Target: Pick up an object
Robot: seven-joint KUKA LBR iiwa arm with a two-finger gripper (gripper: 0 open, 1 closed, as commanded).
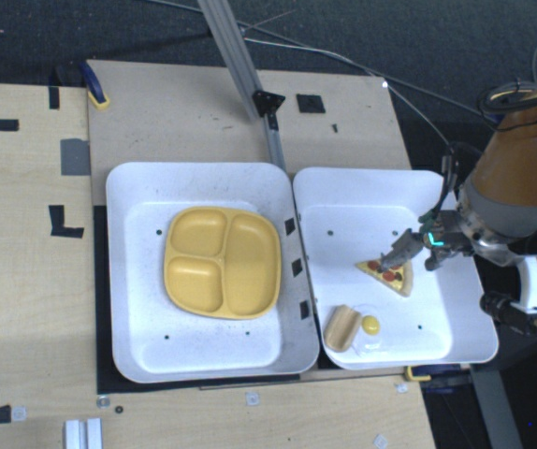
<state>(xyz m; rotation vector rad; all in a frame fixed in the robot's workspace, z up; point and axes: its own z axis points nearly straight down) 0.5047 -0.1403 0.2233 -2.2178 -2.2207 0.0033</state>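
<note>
Two white bins sit side by side on the surface (203,101). The left bin (128,251) holds one thing: a yellow plate (222,261) with three compartments, lying flat near the bin's middle.

The right bin (343,195) holds three things. One pizza slice (392,278), a toy wedge with red spots, lies right of the bin's middle. One tan block (341,327), like a small bread roll, lies near the front edge, close to the wall shared with the left bin. One small yellow ball (370,325) lies just beside the block, on its right, apart from the pizza slice.

One arm (516,171) reaches in from the right, with its orange band above the grey wrist. The hand (398,253) is low over the right bin, its dark tip at the upper edge of the pizza slice and seeming to touch it. Whether the hand is open or closed cannot be told, for the tip is small and dark against the slice. The slice lies flat on the bin floor, not lifted.

Thin cables (343,59) and a grey metal bar (231,36) cross the top of the scene.
</note>
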